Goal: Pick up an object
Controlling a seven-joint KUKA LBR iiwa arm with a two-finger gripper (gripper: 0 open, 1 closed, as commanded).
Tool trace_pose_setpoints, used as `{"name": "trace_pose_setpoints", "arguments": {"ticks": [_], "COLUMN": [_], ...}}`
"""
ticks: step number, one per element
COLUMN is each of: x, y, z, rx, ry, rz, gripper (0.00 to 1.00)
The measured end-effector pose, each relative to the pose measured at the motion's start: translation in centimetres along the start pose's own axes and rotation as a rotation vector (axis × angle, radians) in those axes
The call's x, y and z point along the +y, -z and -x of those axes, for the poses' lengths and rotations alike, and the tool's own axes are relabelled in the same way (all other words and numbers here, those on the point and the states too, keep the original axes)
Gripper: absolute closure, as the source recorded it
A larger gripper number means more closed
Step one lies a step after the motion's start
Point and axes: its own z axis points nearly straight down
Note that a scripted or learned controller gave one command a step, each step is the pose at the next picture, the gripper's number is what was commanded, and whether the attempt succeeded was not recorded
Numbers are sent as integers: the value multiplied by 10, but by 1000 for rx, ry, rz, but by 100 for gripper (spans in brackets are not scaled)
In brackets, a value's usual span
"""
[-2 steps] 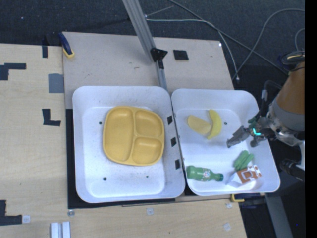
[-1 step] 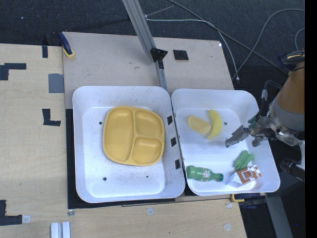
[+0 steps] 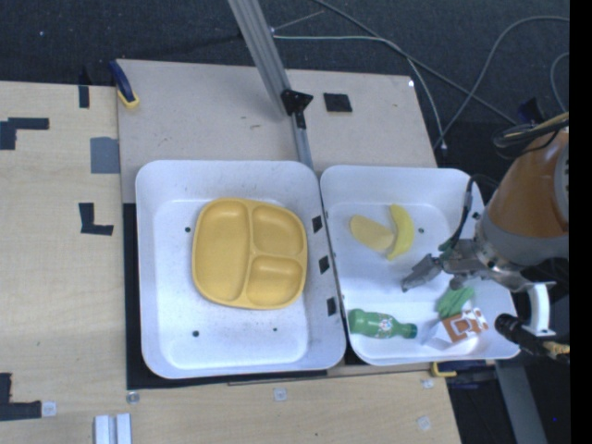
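Observation:
My gripper [image 3: 418, 276] hovers in the right bin [image 3: 370, 181], reaching in from the right, open with nothing between its fingers. A yellow banana [image 3: 402, 230] and a pale yellow slice [image 3: 370, 232] lie just above and to the left of it. A green bottle [image 3: 380, 324] lies on its side near the bin's front wall, below the gripper. A small green item [image 3: 454, 300] and an orange and white carton [image 3: 462, 325] sit right of the gripper, under the wrist.
The left bin [image 3: 162, 248] holds a yellow divided plate [image 3: 250, 252]. A grey metal pole [image 3: 264, 40] slants in from the top to the gap between the bins. Cables run across the dark floor at the upper right.

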Motion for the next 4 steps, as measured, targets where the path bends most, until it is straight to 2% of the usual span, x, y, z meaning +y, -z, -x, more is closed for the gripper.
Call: {"name": "trace_pose_setpoints", "arguments": {"ticks": [1, 2, 3, 4], "x": [0, 1, -2, -2], "y": [-52, -39, 22, 68], "z": [0, 0, 6, -3], "rx": [-3, -4, -3, -2], "ry": [0, 0, 0, 1], "rz": [6, 9, 10, 9], "gripper": [0, 100, 100, 100]}}
